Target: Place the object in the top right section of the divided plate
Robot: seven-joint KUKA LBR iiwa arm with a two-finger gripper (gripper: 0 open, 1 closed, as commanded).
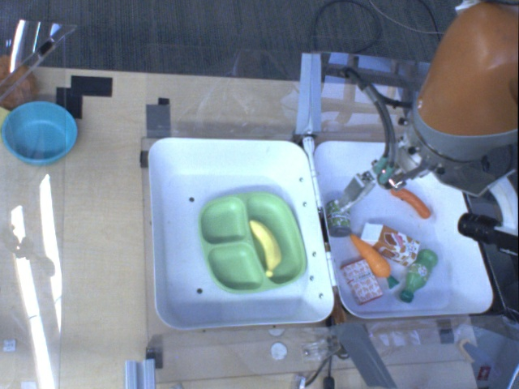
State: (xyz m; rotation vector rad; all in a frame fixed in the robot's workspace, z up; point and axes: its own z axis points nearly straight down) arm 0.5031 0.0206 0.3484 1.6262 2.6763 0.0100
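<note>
Pale wood bench carries two shallow white bins side by side, with a blue bowl (39, 132) standing well apart at the far left. Left bin (174, 217) holds the green divided plate (253, 241); a banana (268, 245) already lies in its long right-hand section. Right bin (462, 286) holds the loose stock: an orange carrot (370, 254), a second carrot (412, 203) nearer my wrist, a small carton (397, 245), a green bottle (418, 272) and a red-patterned packet (360, 280). My pincer (339, 214) hangs low at the left wall of the right bin, just beside the divider between the bins; whether it is parted or closed I cannot tell, and I see nothing confirmed in its hold. Which item is the object to be moved is therefore unsettled; the nearest candidate is the first carrot, just below my tip. My judgement: the pick is not yet secured. To do it well I should come down square over the item's middle, clear of the carton touching it, then lift straight before crossing. Bin walls and the divider are the snag risk; room over the plate looks open, though the banana crowds the target corner.
</note>
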